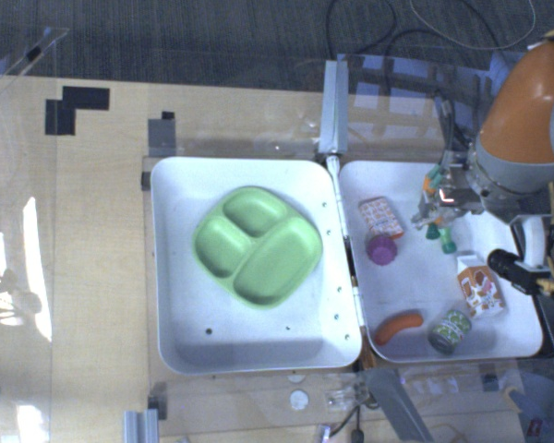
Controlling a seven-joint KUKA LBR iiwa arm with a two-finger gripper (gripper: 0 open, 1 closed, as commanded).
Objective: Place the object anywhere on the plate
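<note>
two shallow white bins sit side by side on the pale wooden desk (74,275); the left bin (180,340) fills the middle of the frame and holds a green plate (258,245) with three compartments, lying flat near its centre; the right bin (402,275) takes up the right of the frame and carries the loose things; a small patterned pouch (380,216) lies toward its upper left, with a purple object (382,249) touching it just below; an orange sausage-shaped piece (399,326) rests at the bottom near the divider, a green-labelled can (451,331) just to its right, and a small carton with brown print (481,291) above that can, by the right wall; a little green item (442,237) lies in the upper right of this bin; the arm (526,109) comes in from the upper right, and its end effector (446,198) hangs just above that green item; whether it is apart or together i cannot tell from here.
</note>
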